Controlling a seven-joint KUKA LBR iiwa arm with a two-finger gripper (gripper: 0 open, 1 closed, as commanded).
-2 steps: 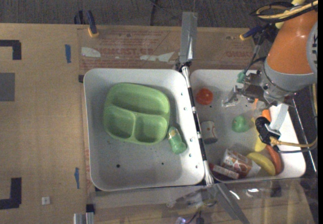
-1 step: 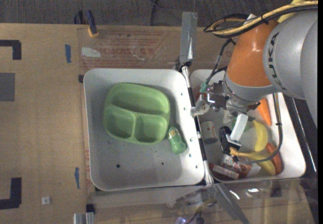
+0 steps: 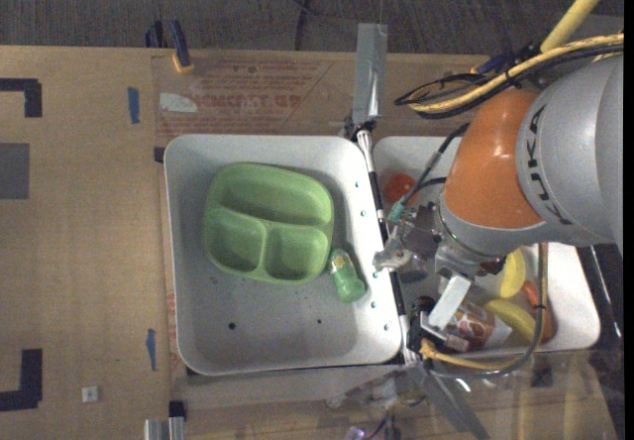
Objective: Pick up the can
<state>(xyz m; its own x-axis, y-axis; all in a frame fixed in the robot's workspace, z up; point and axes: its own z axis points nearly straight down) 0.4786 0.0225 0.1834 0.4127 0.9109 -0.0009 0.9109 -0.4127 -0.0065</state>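
Observation:
The can (image 3: pixel 476 328), brown and red with a pale end, lies on its side near the front edge of the right bin (image 3: pixel 584 329). My gripper (image 3: pixel 443 281) hangs under the grey and orange wrist over the left part of that bin, just up and left of the can. The wrist hides the space between the gripper and the can, so I cannot see whether they touch.
Yellow banana-like pieces (image 3: pixel 512 274) (image 3: pixel 511 313) and an orange item (image 3: pixel 544 321) lie right of the can. A red-orange thing (image 3: pixel 399 187) sits at the right bin's back left. The left bin (image 3: pixel 188 230) holds a green divided plate (image 3: pixel 267 222) and a small green bottle (image 3: pixel 347 277).

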